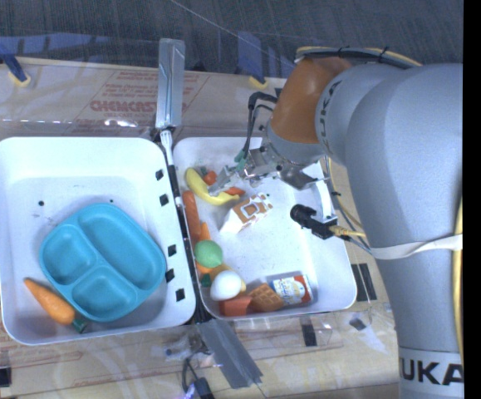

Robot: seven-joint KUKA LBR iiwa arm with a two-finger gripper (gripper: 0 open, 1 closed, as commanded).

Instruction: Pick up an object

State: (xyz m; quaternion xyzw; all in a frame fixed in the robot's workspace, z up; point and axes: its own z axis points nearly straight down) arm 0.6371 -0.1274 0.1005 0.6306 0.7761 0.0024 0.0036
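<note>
Since the gripper (pixel 244 166) is down in the right bin (pixel 331 264) near its back wall, right next to the banana (pixel 205 187), I'd guess that's the target, though I honestly can't tell from this angle how the jaws stand or whether anything's in them. Biggest risk imo: the banana lies against a carrot (pixel 192 210) along the bin's left wall, with a small orange-and-white box (pixel 252 209) just beside it, so a pinch could catch two things or shove the banana into the wall and slip off. Other stuff sits well clear at the front: green ball (pixel 208 253), white egg (pixel 227 286). Left bin (pixel 7 223) has the blue tray (pixel 99 260)
</note>
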